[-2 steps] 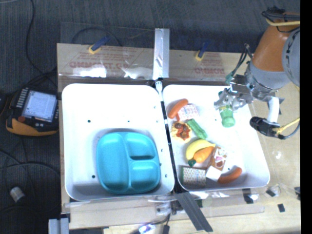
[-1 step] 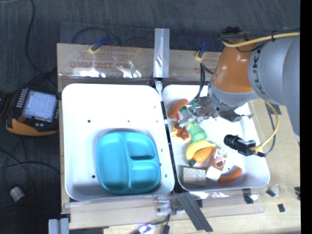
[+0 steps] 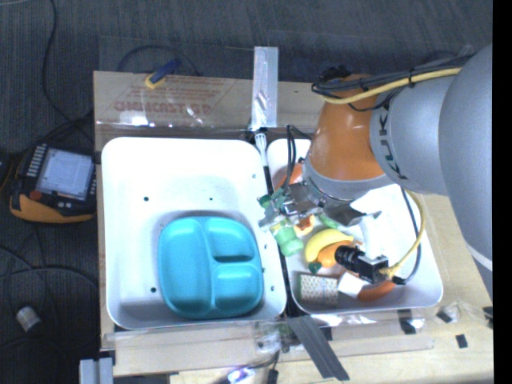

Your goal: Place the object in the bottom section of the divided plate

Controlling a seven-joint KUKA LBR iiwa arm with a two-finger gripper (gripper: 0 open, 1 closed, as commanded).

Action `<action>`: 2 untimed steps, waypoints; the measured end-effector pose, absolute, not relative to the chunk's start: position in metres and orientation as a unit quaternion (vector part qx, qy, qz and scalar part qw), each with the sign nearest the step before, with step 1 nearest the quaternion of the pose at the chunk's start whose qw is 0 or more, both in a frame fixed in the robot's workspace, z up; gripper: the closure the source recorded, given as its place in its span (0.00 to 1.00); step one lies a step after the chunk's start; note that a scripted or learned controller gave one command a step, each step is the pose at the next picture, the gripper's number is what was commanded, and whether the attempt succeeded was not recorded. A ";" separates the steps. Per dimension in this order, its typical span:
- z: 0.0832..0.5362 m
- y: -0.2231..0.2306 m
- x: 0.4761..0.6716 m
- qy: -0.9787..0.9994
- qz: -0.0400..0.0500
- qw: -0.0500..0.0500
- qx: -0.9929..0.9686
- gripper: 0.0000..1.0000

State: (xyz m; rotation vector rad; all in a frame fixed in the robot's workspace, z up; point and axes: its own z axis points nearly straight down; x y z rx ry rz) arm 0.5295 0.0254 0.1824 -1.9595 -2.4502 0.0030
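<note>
— Hovering over the right bin (image 3: pixel 428 290) at the moment; my arm (image 3: pixel 360 146) comes in from three o'clock and its orange band blocks most of what sits beneath the wrist.

— Has the gripper got anything?

— I cannot tell. The gripper (image 3: pixel 290 206) is down among the clutter near the wall between the bins, and nothing shows me how it stands or what, if anything, it has. A banana (image 3: pixel 324 245) lies just at its five o'clock, with small green pieces (image 3: pixel 286 237) closer in. Which of these is the object I can't say.

— So which step?

— My reading: the pick, not yet the carry. The divided plate (image 3: pixel 210 266), teal, sits in the left bin (image 3: pixel 120 206) toward six o'clock, all sections bare.

— And next?

— A confirmed grasp, a straight lift above the wall, then a move toward nine o'clock and down into the plate's bottom section (image 3: pixel 232 286).

— Room?

— Tight on the right, with objects packed around the tool. Left bin is open from twelve to nine o'clock, though the plate lies near its front rim.
</note>
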 end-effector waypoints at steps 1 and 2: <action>0.182 0.092 0.512 -0.776 0.001 0.002 -0.630 1.00; 0.150 0.171 0.545 -0.823 0.002 0.001 -0.568 1.00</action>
